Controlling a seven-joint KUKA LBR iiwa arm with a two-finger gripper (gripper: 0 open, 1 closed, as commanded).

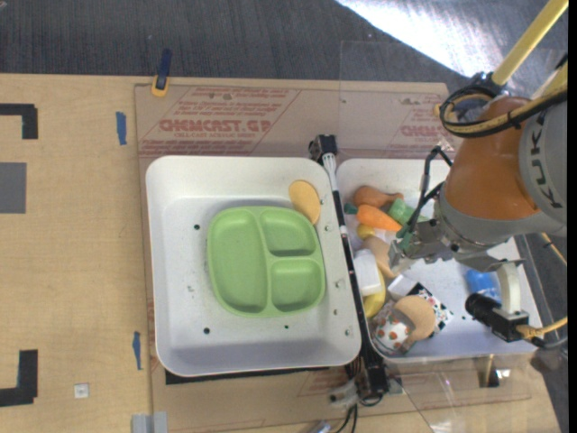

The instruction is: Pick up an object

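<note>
1. The left bin (171,269) is a shallow white tray with rounded corners and a smooth, glossy floor; the right bin (455,336) sits just beside it, the two rims touching along the middle.
2. In the left bin lies a pale green plate (266,262) — matte plastic, rounded-square, split into one tall compartment and two smaller ones.
3. At the plate's 1 o'clock, against the bin's sloped wall, rests a smooth yellow-tan oval piece (306,200), shaped like a bread roll or potato.
4. The right bin holds a crowded heap along its 9 o'clock side: an orange carrot-like toy (377,216) with a green tip, a tan rounded lump (371,195) at its 12 o'clock, a white block (366,271), a yellow curved piece (373,293), and a tan dome (416,314) beside a red-spotted white ball (393,334) near 7 o'clock.
5. A small blue object (483,283) lies at the bin's 3 o'clock side.
6. The arm, grey with a broad glossy orange band (487,174), hangs over the right bin — its gripper (407,242) is down among the heap by the carrot toy; I cannot tell how its fingers stand or whether anything is in them.
7. The bench is pale wood with a printed cardboard sheet (225,120) at 12 o'clock.
</note>
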